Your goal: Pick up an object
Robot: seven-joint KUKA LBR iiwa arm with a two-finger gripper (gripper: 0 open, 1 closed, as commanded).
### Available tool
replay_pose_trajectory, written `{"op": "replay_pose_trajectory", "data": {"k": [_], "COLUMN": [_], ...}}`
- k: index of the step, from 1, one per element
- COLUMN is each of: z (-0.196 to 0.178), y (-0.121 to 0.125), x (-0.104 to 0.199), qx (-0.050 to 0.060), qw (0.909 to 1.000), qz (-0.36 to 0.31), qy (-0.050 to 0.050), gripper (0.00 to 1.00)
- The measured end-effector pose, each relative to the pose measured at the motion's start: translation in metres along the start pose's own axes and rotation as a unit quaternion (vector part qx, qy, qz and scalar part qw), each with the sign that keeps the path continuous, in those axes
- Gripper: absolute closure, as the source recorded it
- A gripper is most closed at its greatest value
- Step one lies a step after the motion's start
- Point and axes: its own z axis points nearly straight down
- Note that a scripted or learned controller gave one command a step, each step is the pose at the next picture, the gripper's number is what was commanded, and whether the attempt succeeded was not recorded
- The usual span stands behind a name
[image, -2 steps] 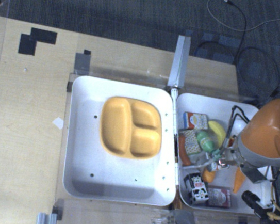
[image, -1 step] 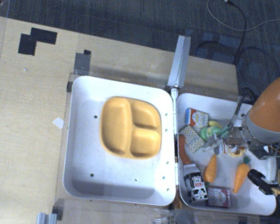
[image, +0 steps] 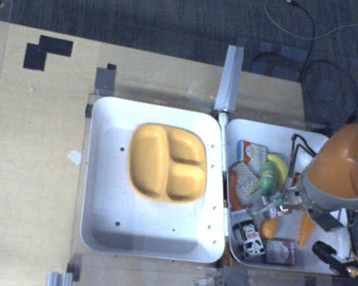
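Robotics lab: bench (image: 25, 149), twin white bins (image: 93, 179), floor cables (image: 297, 23).

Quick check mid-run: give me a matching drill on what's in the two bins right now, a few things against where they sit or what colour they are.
Things:
1. divided tray
2. banana
3. gripper
4. dark packet

Places or colours:
A. near front edge of the right bin
B. yellow, towards the back of the right bin
C. orange-yellow, in the left bin
D. low over the clutter in the middle of the right bin

Pairs: 1-C, 2-B, 3-D, 4-A
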Motion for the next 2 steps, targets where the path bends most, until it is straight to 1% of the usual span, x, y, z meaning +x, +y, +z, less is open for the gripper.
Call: {"op": "replay_pose_trajectory", "data": {"k": [1, 2], "z": [-0.011, -0.103], "y": [0.003, 0.032], "x": [0.000, 0.036], "qx": [-0.003, 0.006], "qw": [1.0000, 0.9998], "qz": [0.000, 0.019], "qy": [-0.001, 0.003], "gripper": [1.00, 1.00]}}
